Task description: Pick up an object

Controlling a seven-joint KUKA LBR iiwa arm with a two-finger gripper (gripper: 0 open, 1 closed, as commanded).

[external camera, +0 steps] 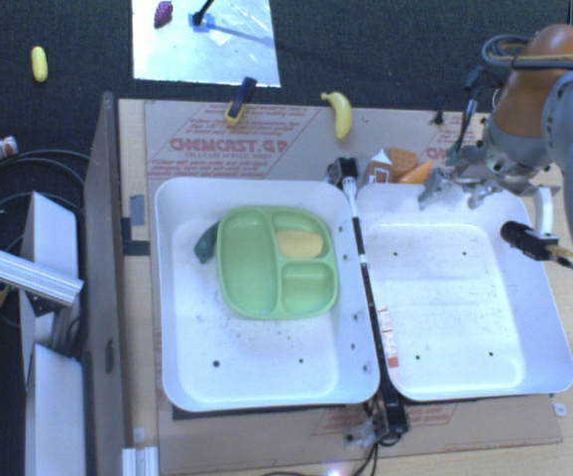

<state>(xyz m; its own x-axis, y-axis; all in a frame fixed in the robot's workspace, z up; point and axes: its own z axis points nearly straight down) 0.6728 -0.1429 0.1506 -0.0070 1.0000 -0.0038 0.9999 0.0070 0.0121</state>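
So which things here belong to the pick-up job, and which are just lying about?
Job:
gripper
green tray
yellow piece in it
dark green item beside it

Lying about:
banana
orange item
yellow-handled tool

I have one fixed camera above the bench, looking down at a slant; it sits far enough back to frame the left bin [182, 296] and the right bin [534, 305] whole, plus dark floor beyond; the arm [549, 87] enters from my right.
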